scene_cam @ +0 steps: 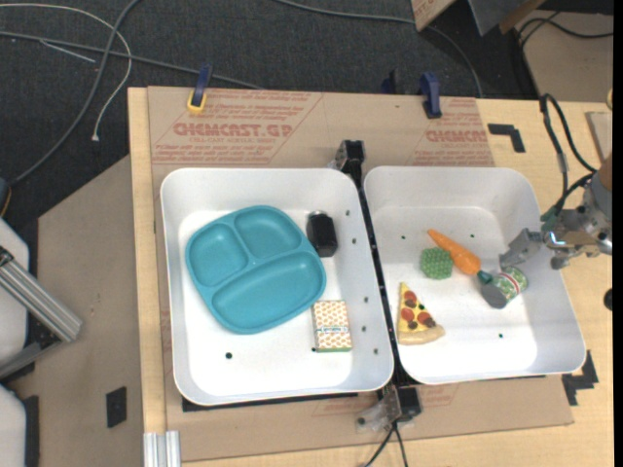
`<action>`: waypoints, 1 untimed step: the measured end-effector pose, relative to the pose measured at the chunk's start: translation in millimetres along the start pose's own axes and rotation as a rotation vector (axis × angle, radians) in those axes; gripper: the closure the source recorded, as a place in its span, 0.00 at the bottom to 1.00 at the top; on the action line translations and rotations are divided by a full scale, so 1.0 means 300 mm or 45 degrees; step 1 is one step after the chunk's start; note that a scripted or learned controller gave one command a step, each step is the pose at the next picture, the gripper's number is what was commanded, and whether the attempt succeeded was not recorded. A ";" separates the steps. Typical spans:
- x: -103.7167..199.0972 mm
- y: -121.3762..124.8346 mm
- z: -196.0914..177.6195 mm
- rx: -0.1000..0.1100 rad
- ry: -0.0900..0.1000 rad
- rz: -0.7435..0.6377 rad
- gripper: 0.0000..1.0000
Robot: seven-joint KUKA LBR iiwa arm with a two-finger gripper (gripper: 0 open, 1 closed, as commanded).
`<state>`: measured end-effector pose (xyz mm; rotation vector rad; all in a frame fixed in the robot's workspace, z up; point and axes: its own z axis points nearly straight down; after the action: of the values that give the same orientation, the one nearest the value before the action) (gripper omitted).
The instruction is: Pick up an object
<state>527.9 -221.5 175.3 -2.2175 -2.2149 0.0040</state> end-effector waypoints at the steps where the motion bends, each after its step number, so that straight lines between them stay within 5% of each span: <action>1: 0.004 -0.008 0.134 -0.008 -0.003 -0.001 0.00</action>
<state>525.1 -220.1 135.1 -2.2208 -2.2196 -0.0003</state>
